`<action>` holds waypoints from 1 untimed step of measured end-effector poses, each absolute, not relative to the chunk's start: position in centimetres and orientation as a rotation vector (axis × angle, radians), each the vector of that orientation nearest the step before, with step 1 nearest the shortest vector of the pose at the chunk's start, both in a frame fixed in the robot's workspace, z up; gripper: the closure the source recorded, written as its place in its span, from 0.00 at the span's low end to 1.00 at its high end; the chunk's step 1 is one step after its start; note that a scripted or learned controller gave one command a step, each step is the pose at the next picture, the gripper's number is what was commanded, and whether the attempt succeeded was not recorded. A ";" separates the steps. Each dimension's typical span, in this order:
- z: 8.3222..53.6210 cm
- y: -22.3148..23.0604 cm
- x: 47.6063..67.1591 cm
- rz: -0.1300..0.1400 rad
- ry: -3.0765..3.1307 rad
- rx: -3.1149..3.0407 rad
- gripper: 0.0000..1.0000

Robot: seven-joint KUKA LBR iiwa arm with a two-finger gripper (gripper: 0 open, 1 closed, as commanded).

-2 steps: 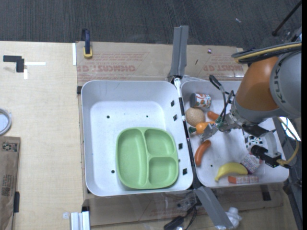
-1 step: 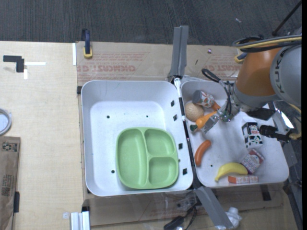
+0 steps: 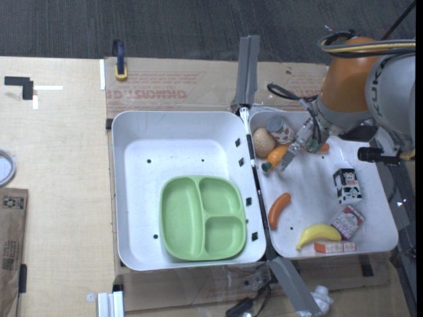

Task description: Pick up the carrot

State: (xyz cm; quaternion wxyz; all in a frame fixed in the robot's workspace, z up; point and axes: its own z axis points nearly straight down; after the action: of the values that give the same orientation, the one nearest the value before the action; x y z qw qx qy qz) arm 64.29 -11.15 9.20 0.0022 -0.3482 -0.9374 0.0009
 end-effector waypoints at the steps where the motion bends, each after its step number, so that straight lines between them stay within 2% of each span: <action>1: 9.3 -11.6 62.3 -0.001 -3.064 -0.704 0.00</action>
State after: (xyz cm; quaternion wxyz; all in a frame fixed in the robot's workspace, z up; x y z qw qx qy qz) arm 62.28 -11.65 9.26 -0.0012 -0.2241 -0.9746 -0.0002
